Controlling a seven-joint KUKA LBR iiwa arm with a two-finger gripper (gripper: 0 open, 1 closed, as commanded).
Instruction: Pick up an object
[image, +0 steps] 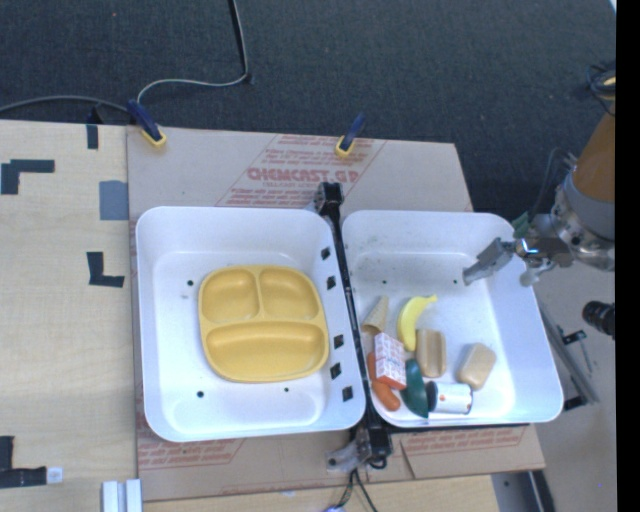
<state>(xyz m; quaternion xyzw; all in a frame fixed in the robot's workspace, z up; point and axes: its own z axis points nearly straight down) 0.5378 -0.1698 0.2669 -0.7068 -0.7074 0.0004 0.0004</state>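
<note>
Camera view: tool (487, 264) above right bin (520, 330) (holding nothing).

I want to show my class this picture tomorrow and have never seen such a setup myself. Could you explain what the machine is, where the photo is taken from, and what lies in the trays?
One camera looks down at a slant on a bench with two white bins. The machine is a robot arm reaching in from the right; its hand hovers over the right bin with nothing in it. Its job is to pick up an object. That bin holds small toy foods: a banana, a cone, two tan pieces, a carton and others. The left bin holds a yellow plate with three compartments.
</note>
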